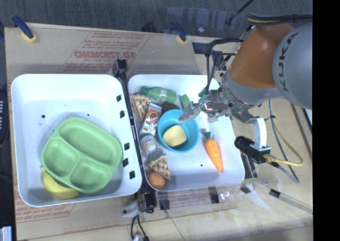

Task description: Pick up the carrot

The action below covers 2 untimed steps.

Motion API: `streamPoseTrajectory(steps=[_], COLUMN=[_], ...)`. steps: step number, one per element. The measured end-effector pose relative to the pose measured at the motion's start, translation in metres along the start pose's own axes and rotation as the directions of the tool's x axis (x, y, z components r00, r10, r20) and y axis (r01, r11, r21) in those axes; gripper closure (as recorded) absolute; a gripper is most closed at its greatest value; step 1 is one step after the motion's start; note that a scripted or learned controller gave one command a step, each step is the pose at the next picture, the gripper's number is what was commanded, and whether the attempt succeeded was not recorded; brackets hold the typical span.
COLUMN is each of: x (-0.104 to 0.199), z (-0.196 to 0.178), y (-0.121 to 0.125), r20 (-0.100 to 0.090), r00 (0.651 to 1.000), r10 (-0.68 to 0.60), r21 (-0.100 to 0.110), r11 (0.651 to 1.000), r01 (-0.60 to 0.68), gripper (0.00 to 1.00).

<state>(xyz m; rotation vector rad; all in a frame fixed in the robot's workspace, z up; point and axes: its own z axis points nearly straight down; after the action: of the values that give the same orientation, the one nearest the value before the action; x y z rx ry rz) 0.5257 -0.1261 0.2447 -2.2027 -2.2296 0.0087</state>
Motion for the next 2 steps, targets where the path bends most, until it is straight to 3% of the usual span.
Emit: streamPoseTrajectory(steps=[1, 2], x=[-0.046, -0.069], z=[0.074, 0.142], y=[-0.030, -0.029], r20=[0.000, 0.002], r00=[0.983, 0.990], r10=[-0.185, -0.141], r21=[0.001, -0.007], r11=[0.983, 0.990], r01=[0.185, 0.141], gripper=[0.00, 0.00])
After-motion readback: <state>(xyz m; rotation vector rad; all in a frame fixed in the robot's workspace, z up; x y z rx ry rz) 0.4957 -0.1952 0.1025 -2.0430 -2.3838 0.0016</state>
